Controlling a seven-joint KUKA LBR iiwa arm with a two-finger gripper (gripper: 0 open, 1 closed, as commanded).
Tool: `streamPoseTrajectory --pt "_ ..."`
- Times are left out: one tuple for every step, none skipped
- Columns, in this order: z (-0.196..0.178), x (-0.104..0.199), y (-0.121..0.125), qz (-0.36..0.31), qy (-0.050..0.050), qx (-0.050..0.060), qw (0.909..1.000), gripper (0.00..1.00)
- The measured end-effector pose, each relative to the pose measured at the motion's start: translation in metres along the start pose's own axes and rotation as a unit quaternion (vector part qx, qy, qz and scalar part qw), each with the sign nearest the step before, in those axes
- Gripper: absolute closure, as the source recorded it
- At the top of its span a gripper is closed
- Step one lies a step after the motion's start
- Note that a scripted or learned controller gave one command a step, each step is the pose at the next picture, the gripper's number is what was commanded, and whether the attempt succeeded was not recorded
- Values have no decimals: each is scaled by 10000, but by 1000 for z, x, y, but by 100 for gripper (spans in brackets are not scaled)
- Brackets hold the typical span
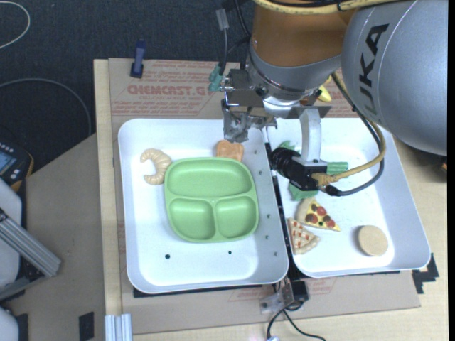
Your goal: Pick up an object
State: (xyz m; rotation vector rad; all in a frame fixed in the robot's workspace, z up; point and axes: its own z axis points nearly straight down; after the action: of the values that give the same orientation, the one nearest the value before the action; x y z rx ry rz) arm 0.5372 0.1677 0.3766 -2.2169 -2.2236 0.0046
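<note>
Camera view, upper centre of the frame: grey arm with orange band reaching down over the seam between the two shallow white bins; two-finger gripper (234, 132) lowered at the far edge of the left white bin (135, 190), directly above a small tan, rounded toy food piece (229, 150); opening of the gripper and any hold on that piece not determinable, tips being masked by the wrist housing. Judged as the descent or closing step of the pick, the tan piece being the likely target by alignment. Centre of the left bin: green three-compartment plastic tray (211, 197), touching or just beside the tan piece; risk of a finger striking the tray rim. Left of the tray: beige croissant-shaped toy (156, 165), apart from the tray. Right white bin (398, 212): two pizza-slice toys (317, 214) and (303, 237) near the seam; round tan biscuit-like disc (372, 240) toward lower right; green item (288, 151) beside black cabling, partly hidden.
</note>
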Motion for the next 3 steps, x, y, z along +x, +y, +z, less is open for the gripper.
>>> streamPoseTrajectory --pt "82 60 -62 -21 -5 44 10000 100" --pt "166 56 5 27 -1 -3 10000 100" --pt "149 50 -14 22 5 6 10000 100"
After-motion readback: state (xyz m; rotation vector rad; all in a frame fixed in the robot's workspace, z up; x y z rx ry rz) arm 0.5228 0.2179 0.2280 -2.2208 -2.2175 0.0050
